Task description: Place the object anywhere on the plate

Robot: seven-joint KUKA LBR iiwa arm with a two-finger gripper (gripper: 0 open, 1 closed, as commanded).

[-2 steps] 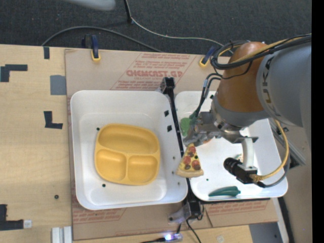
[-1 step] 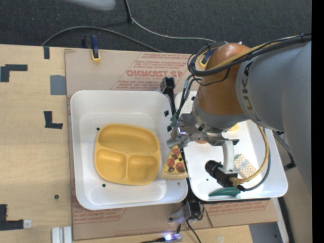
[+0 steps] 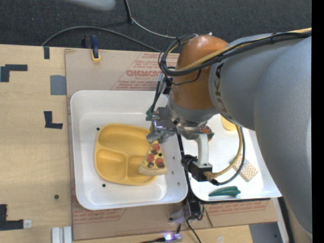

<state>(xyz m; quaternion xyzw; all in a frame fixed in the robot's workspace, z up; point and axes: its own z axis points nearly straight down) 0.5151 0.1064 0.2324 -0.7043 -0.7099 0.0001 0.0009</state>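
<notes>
The arm (image 3: pixel 253 85) reaches over the left bin (image 3: pixel 81 135), where a yellow plate (image 3: pixel 114 156) lies. The gripper (image 3: pixel 156 134) sits just above a pizza slice (image 3: pixel 153 160) resting on the plate's right edge; whether it grips cannot be told.

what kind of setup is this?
Probably a robot lab test bench: an arm reaching over two white bins, a yellow plate with a toy pizza slice, loose cables behind.

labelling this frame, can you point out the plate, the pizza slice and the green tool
plate (image 3: pixel 114 153), camera view, bare left compartment
pizza slice (image 3: pixel 154 160), camera view, topped middle
green tool (image 3: pixel 224 191), camera view, middle of its body
</notes>
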